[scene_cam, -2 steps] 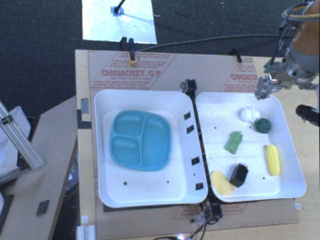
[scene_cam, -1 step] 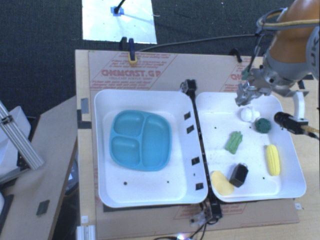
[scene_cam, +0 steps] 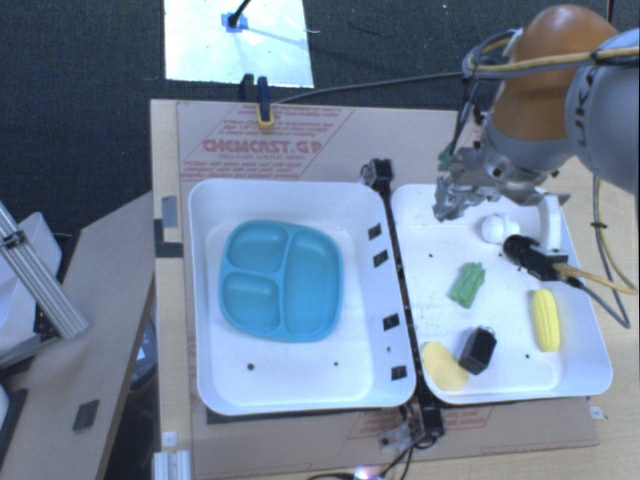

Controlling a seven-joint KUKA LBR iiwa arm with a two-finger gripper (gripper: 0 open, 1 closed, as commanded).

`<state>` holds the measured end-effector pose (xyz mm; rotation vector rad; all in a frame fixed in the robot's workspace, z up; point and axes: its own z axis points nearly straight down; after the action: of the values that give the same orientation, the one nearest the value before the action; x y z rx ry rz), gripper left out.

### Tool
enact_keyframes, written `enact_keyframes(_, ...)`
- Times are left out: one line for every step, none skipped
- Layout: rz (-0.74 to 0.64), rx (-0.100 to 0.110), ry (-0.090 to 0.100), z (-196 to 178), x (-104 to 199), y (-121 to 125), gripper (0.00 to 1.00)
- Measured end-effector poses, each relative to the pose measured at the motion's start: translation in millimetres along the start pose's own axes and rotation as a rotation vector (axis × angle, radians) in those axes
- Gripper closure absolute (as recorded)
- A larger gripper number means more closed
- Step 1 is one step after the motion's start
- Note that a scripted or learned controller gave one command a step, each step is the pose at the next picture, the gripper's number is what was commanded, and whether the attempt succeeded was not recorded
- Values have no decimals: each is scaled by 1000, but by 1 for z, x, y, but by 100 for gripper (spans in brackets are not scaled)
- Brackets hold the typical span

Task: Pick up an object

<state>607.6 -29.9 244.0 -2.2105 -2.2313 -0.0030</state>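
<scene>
**Gripper over far end of right bin, nothing visibly held**

From my remote seat I see 2 shallow white plastic bins side by side. The left bin (scene_cam: 215, 368) carries 1 light-blue divided plastic plate (scene_cam: 281, 280) near its middle. The right bin (scene_cam: 590, 363) carries 5 loose objects. The two-finger gripper (scene_cam: 452, 200) hangs at about 11 o'clock in that bin, near the far rim; the fingers are too blurred for me to tell whether they are spread or closed, and I see no object between them. Just beside it, toward 3 o'clock, sits a small white rounded object (scene_cam: 492, 228). A green ridged toy (scene_cam: 466, 284) lies at bin centre. A yellow corn cob toy (scene_cam: 546, 319) lies at 4 o'clock. A small black block (scene_cam: 477, 349) sits at 6 o'clock, touching a pale yellow rounded piece (scene_cam: 442, 365) at 7 o'clock.
</scene>
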Motion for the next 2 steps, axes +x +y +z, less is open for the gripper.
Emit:
enact_keyframes(1,0,-1,7,43,-5,100)
enact_keyframes(1,1,-1,13,84,-16,100)
